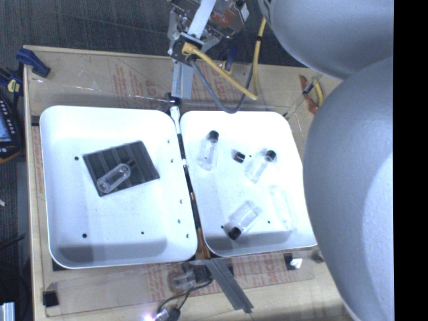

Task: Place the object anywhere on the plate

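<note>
Clear vial [113,178] lies on dark plate [121,166], long axis 2–8 o'clock, at 7 o'clock from end effector [178,99] — grip state unreadable.

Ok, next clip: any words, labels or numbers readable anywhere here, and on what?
None can be read.
Bench: faint reddish print runs across the sheet over it, too blurred to read.
Vials, dark plate and white bins: no lettering visible.
</note>
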{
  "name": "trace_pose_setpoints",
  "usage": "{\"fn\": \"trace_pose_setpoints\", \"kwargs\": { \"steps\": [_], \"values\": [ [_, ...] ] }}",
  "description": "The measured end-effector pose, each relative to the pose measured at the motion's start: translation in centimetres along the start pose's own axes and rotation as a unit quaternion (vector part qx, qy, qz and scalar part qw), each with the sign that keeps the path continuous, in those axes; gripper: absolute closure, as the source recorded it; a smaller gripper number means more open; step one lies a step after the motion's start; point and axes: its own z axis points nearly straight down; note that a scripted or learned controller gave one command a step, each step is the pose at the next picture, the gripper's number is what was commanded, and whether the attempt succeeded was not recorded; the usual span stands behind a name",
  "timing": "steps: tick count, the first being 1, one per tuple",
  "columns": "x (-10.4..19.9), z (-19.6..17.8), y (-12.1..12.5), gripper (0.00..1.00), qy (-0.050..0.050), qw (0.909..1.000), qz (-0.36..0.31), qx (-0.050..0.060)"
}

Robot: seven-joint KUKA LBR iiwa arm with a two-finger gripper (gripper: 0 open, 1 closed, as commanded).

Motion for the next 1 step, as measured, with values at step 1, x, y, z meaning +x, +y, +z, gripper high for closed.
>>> {"fn": "trace_pose_setpoints", "kwargs": {
  "steps": [1],
  "values": [
    [0.29,-0.86,-0.24,1.00,0.000,1.0000,-0.006,0.002]
  ]
}}
